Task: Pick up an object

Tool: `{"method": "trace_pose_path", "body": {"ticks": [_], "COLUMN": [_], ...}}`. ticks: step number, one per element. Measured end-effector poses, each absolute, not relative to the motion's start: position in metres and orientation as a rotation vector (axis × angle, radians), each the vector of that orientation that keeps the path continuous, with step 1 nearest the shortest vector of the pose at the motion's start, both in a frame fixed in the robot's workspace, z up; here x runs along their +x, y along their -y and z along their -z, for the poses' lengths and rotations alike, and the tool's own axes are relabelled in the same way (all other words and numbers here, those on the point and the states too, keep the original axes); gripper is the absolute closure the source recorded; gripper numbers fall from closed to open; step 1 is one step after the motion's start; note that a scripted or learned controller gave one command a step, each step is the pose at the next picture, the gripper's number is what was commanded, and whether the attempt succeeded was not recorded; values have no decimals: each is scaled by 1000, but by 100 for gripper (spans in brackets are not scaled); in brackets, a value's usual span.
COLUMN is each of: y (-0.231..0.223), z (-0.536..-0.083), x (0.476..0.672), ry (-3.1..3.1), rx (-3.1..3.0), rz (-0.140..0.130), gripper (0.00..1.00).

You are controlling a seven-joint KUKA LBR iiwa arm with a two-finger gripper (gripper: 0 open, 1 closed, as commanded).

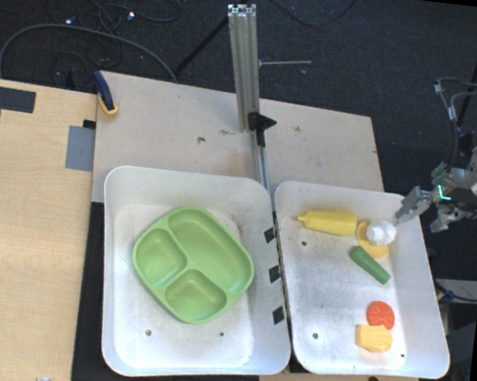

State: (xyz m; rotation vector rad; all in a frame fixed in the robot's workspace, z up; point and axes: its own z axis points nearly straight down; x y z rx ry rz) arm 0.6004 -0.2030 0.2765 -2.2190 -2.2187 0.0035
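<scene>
I watch through one fixed camera above the bench, slanting down from mid-distance — both bins (195, 190) lie left of the gripper (425, 207).

The grey arm mostly runs off the right side of the view, so really just the end effector (425, 208) pokes in above the right shallow white bin (432, 280), and it's way too small and cluttered to say how its fingers sit. The small white round object (380, 233) covers the far end of the yellow mustard-style bottle (330, 222) and part of something yellow under it, no clue what. The grey coiled cable (83, 47) on the dark floor fades out behind the light wooden desk (14, 243).
</scene>
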Motion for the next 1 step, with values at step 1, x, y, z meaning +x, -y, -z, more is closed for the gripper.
{"method": "trace_pose_path", "body": {"ticks": [1], "y": [203], "z": [-278], "x": [601], "ry": [2220], "rx": [-2220], "rz": [-2], "gripper": [0]}}
